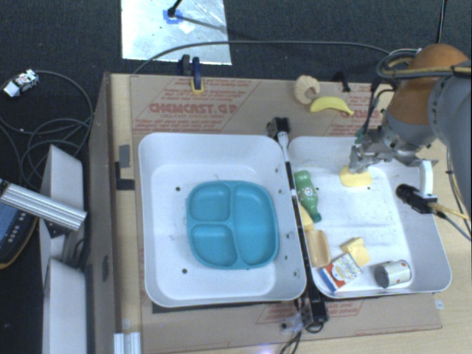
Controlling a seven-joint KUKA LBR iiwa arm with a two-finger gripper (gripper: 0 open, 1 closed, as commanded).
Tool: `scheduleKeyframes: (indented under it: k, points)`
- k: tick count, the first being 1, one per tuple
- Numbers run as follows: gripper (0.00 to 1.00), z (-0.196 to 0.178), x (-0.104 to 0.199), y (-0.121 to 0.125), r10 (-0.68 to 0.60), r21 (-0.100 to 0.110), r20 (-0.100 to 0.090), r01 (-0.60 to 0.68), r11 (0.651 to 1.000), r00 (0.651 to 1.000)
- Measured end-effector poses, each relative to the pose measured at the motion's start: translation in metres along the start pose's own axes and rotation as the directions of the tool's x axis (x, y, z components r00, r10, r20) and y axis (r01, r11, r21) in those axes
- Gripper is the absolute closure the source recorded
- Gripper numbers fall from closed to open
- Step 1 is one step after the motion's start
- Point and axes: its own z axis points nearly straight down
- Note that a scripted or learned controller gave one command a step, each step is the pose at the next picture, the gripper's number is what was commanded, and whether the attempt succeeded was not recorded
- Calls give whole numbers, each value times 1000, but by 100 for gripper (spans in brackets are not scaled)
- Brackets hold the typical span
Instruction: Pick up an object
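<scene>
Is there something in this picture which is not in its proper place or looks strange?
Yes. A banana and a pale round object lie on the brown board behind the right bin, outside both bins. In that bin, the green bottle lies on its side against the left wall.

Dark carpet floor (310, 9) w/ cables (44, 116), metal sheet (173, 19).

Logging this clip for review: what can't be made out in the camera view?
- Pincer: whether its fingers grip the yellow piece; wrist housing covers them.
- Arm: cut off at the right edge.
- Carton label: too small to read.
- Green bottle: partly behind the bin divider.
</scene>
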Motion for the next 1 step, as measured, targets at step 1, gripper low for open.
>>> scheduleKeyframes:
  k: [1]
  points:
    - [0,0,0,0,0,0,0,0,1000,1000]
